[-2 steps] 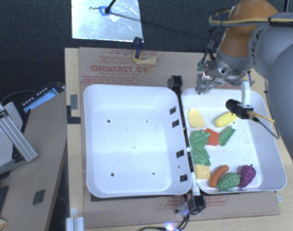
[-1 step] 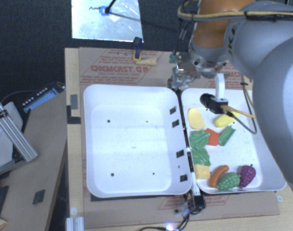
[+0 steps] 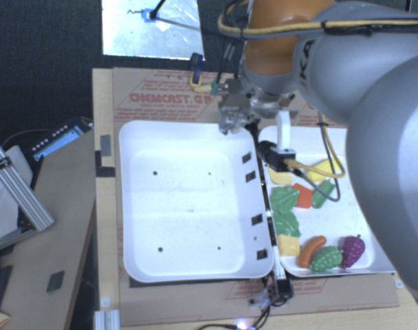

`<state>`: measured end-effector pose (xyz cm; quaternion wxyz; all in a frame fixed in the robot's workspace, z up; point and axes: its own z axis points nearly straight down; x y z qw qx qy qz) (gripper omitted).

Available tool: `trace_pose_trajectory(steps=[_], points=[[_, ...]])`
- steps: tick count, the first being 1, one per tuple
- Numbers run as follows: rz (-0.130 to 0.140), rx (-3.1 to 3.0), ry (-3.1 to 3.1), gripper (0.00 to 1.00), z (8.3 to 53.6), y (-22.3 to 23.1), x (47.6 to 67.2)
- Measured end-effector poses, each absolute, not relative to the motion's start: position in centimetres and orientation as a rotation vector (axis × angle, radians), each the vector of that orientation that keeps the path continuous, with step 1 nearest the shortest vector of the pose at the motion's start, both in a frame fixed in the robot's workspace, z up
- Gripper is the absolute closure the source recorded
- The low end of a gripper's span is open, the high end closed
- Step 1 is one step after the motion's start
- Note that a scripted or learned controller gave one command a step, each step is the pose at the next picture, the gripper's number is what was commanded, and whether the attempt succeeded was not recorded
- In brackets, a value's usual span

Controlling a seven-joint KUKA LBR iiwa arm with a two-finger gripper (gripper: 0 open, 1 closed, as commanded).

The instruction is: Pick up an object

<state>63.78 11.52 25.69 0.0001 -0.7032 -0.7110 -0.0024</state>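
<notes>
My gripper (image 3: 234, 122) hangs over the far rim where the left bin (image 3: 128, 191) meets the right bin (image 3: 336, 271), under the orange band of the arm. Toy foods lie in the right bin: a yellow banana (image 3: 327, 168), a yellow piece (image 3: 279, 178), a green leafy piece (image 3: 284, 199), a red-orange piece (image 3: 304, 196), a yellow block (image 3: 289, 245), an orange sausage (image 3: 311, 250), green grapes (image 3: 327, 258) and purple grapes (image 3: 353, 249). The gripper is above and to the left of them, touching none that I can see.
The arm's grey bulk covers the right bin's far and right parts. A black cable (image 3: 312, 174) droops over the toys. Black clips (image 3: 256, 218) line the divider between the bins. A cardboard sheet (image 3: 161, 96) lies under both bins.
</notes>
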Motion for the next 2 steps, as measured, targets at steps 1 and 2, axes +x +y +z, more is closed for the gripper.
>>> trace_pose_trajectory(steps=[1,2], points=[[-0.011,-2.213,-2.233,1.00,27.9,16.0,66.7],[-0.010,-2.211,-2.233,1.00,29.6,22.6,66.8]])
